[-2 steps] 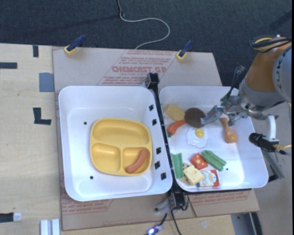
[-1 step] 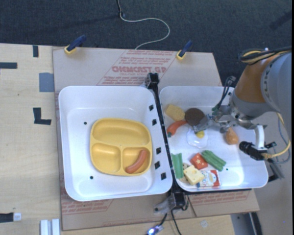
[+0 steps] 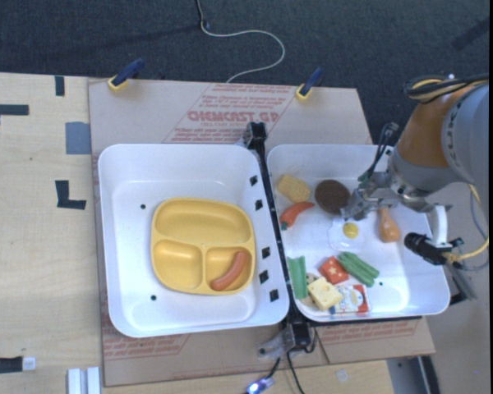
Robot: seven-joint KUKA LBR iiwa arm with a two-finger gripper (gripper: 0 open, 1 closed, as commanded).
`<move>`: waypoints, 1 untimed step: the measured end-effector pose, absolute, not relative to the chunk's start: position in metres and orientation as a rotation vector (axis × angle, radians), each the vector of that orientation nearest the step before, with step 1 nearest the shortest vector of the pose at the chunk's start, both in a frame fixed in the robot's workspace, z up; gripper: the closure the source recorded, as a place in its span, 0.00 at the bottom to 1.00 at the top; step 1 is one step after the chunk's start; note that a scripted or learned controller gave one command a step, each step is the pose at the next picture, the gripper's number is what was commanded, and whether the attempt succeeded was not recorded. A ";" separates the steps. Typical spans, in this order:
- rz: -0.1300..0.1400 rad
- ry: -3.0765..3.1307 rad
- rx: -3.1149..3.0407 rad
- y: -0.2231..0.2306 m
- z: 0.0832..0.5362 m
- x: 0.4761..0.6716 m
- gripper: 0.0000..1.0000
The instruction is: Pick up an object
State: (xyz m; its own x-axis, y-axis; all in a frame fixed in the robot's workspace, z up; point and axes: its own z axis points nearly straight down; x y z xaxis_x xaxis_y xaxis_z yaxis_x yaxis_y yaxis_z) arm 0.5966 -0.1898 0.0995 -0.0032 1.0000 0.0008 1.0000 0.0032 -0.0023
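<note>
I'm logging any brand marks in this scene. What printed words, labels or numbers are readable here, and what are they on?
"CHEMCAST GP", roughly, in red, upside down on the brown board behind the bins; the letters are blurred, so this reading is uncertain.
Smaller red lines above and below it on the board: too blurred to read.
Red and white packet in the right bin: print too small to read.

You see two bins [image 3: 123, 245] of glossy white plastic, a smooth yellow plastic tray [image 3: 189, 220], matt brown cardboard [image 3: 222, 117] printed red, and dark, rough carpet [image 3: 82, 15] on the far side.
</note>
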 end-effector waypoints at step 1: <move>-0.002 -2.224 -2.221 -0.187 0.160 0.592 1.00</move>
State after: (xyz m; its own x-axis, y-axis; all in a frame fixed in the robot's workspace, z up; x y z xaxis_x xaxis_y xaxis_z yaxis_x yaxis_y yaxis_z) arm 0.5917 -0.1870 0.1604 -0.0013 1.0000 -0.0004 1.0000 0.0013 0.0024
